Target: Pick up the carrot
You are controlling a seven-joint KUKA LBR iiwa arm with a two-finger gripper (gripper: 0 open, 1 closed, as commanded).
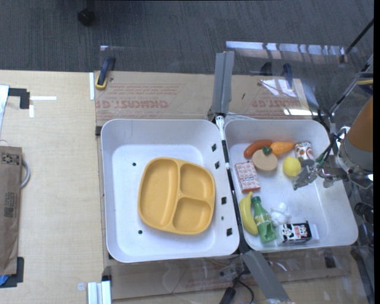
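Currently approach step: gripper [304,178] positioned right of lemon [291,167], finger state indeterminable; carrot [282,146] untouched, reach up-left required.

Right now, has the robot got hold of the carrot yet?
Not yet. The carrot lies in the right bin, by the sausage. The gripper hangs inside that bin near the lemon, nothing visibly between its fingers. Reaching, grasping and lifting remain.

Setting. Dark grey carpeted floor [178,24] beyond a light wooden bench top [50,178]. Printed cardboard sheet [160,95] lies on the bench; a brown paper bag [10,208] at left. Black object [86,16] at top, possibly a chair caster.
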